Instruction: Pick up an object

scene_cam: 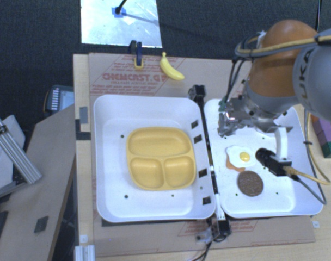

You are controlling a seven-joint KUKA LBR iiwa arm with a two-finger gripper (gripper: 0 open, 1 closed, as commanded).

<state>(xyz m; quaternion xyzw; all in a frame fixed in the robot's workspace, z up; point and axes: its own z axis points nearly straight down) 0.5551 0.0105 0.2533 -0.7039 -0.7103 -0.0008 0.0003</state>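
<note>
Metal two-finger tool (229, 125) low over right white bin (301, 200), finger spacing indiscernible (cannot tell). Just below: flat fried-egg toy (239, 159); round brown patty (250, 183) near it. Yellow compartment tray (160, 157) in left bin (108, 145).

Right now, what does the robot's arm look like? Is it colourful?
A bit! The arm is chunky and grey, with a big rounded orange band. Yellowish cables loop around it. Dark letters are printed on the grey part. Its gripper is shiny grey metal.
</note>
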